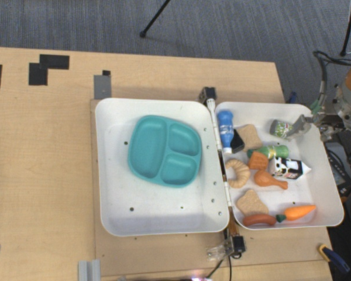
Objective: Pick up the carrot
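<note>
We find the pincer (304, 123) at the upper right rim of the right bin (330, 180), reaching in from the right edge of the surface (47, 174). Its metal tips sit just beside a small green-grey toy (280, 127), and we cannot tell whether they are apart or together, nor whether they touch that toy. Behind it the arm (348, 98) shows its orange band near the frame edge.

Moving outward into the right bin, we see a blue bottle (225, 129) along the bin's left wall, a tan slice (250, 137) beside it, and a black-and-white cow figure (286, 168) near the middle. A chicken drumstick (270, 180) lies just below the cow, a croissant (238, 172) sits toward the left wall, and a toast piece (251, 202) rests lower down.

The carrot (299, 213) lies in the bin's lower right corner, orange with a green top pointing left, well apart from the pincer. A red sausage (258, 219) lies just beside its green end.

The left bin (114, 209) carries a teal divided plate (164, 150) near its centre.
</note>
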Controlling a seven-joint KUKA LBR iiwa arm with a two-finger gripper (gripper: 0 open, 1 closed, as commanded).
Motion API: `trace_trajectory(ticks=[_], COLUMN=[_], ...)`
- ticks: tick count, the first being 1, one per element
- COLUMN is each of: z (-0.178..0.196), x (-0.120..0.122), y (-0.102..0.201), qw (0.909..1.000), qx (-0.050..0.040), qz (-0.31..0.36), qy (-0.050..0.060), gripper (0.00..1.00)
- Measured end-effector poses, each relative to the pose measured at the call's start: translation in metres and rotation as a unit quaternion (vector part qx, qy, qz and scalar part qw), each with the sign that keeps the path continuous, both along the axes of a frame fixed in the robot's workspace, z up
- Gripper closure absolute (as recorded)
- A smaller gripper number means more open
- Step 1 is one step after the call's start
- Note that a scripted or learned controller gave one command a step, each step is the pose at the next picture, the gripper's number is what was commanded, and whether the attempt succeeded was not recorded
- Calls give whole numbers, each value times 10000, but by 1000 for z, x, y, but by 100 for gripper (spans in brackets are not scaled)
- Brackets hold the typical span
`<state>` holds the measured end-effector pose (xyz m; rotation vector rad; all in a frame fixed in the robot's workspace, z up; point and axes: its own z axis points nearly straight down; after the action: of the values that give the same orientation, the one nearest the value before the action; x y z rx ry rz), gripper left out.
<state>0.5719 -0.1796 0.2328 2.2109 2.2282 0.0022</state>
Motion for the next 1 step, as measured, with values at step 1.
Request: trace_trajectory(ticks=[1], z=[-48], x=[-25], y=[85], qw=[9985], qx=[18], qz=[539], qy=[12], gripper=[0])
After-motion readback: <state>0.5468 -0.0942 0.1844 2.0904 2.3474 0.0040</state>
